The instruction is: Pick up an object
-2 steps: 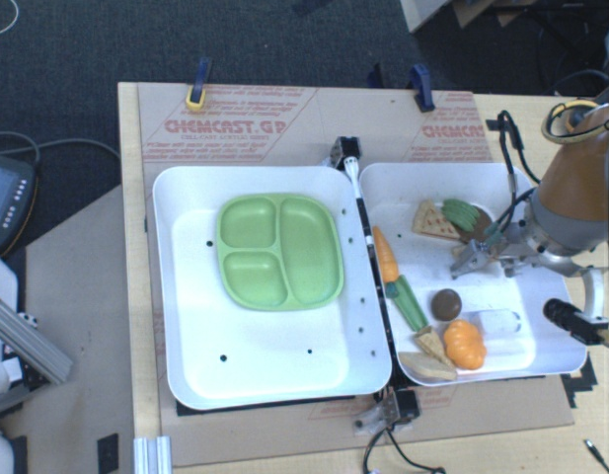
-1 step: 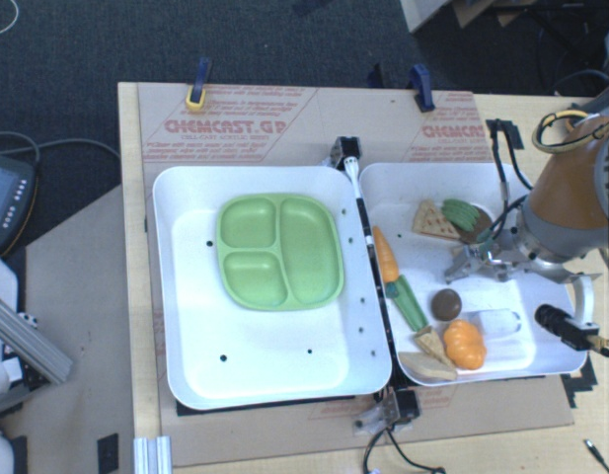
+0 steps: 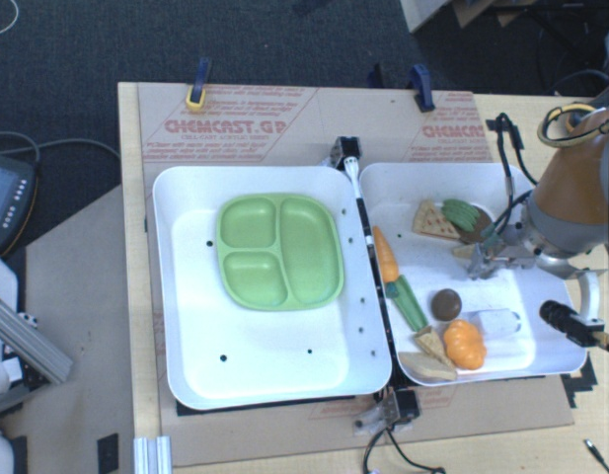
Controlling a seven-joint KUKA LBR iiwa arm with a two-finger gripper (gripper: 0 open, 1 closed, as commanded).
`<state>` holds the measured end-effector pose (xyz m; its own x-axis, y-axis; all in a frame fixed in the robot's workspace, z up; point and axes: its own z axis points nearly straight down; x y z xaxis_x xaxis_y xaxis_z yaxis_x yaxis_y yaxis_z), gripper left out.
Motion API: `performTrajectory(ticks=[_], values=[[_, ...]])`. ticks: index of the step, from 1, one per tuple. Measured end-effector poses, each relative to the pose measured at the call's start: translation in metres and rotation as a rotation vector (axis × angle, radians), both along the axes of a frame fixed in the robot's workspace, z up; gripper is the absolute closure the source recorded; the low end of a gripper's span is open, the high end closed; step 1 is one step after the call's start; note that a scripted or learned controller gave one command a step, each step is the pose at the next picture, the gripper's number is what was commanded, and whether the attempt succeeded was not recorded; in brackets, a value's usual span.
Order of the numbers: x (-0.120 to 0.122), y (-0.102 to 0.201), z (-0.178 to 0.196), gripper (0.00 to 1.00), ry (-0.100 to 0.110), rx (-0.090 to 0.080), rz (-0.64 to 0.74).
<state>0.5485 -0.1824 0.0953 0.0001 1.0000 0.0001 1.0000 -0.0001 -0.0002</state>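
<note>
My gripper (image 3: 480, 261) hangs low over the right bin (image 3: 541, 358), in its upper middle part. Just up and left of it lie a tan cracker (image 3: 432, 221) and a dark green toy vegetable (image 3: 465, 214). Below the gripper a brown ball (image 3: 446, 304) and a clear plastic piece (image 3: 494, 322) rest on the bin floor. An orange pumpkin-like toy (image 3: 465, 344) sits at the front next to a yellow wedge (image 3: 428, 344) and a beige slice (image 3: 426, 367). Along the bin's left wall lie an orange carrot (image 3: 385, 255) and a green cucumber (image 3: 410, 302).
The left bin (image 3: 186, 354) holds a light green divided plate (image 3: 280, 251). A black rail (image 3: 368, 265) runs between the two bins. The arm with its orange band (image 3: 572, 181) comes in over the right bin's right edge. Cables (image 3: 511, 151) hang near the wrist.
</note>
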Motion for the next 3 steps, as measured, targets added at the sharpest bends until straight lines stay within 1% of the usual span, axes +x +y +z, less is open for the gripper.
performTrajectory(ticks=[1,3], values=[[0.007,0.004,0.046,1.00,-0.007,-0.003,0.001],[0.011,0.003,0.133,1.00,-0.007,-0.003,0.001]])
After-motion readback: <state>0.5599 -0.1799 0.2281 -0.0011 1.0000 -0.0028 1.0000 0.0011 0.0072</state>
